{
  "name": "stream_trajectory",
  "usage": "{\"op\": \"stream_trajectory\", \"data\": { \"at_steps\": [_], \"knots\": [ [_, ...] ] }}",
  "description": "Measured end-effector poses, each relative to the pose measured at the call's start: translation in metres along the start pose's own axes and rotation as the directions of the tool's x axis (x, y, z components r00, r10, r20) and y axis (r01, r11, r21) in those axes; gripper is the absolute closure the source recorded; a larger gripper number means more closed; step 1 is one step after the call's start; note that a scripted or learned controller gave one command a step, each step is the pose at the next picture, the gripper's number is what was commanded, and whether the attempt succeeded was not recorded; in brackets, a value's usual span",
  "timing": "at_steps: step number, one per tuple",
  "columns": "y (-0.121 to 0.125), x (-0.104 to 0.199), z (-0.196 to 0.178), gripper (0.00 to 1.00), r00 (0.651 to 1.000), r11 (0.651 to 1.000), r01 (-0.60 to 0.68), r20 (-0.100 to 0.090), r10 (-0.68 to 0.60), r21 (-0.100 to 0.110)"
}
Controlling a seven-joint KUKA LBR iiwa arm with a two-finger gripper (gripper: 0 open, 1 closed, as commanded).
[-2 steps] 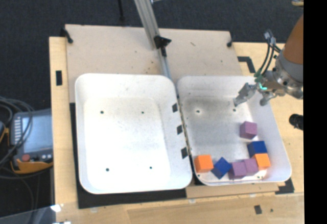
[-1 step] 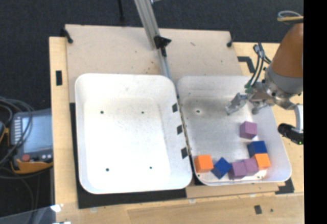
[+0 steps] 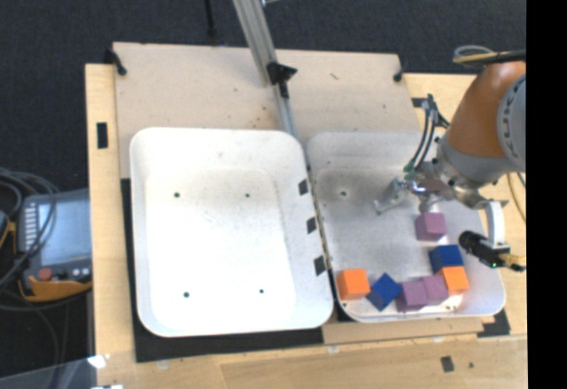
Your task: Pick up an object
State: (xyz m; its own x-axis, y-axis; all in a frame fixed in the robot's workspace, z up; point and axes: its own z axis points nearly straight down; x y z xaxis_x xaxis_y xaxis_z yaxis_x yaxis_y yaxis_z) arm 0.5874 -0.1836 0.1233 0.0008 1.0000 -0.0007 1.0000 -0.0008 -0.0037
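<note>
In the right bin (image 3: 354,166), toward the bench's (image 3: 257,77) right edge: claw (image 3: 396,194) low over bare bin floor, carrying nothing, open or closed not discernible; nearest piece a mauve cube (image 3: 431,225), just beside the claw on the side toward the near right corner, lying loose and squarish with no marked long axis; further pieces along the bin's near rim: orange cube (image 3: 354,283), blue cube (image 3: 384,291), purple blocks (image 3: 423,292), second blue cube (image 3: 446,257), small orange cube (image 3: 456,278); left bin (image 3: 221,228) beside, toward the left edge; pick-up not yet made.
</note>
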Motion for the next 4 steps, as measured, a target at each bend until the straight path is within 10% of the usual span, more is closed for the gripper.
{"op": "stream_trajectory", "data": {
  "at_steps": [1, 2, 4],
  "knots": [
    [0.001, -0.001, 0.027, 0.0, 1.0, 1.0, -0.002, 0.002, 0.002, -0.005],
    [0.002, -0.002, 0.014, 1.0, 1.0, 1.0, -0.008, 0.003, 0.008, -0.012],
    [0.002, 0.004, -0.088, 1.0, 1.0, 1.0, 0.004, 0.002, -0.004, -0.011]
  ]
}}
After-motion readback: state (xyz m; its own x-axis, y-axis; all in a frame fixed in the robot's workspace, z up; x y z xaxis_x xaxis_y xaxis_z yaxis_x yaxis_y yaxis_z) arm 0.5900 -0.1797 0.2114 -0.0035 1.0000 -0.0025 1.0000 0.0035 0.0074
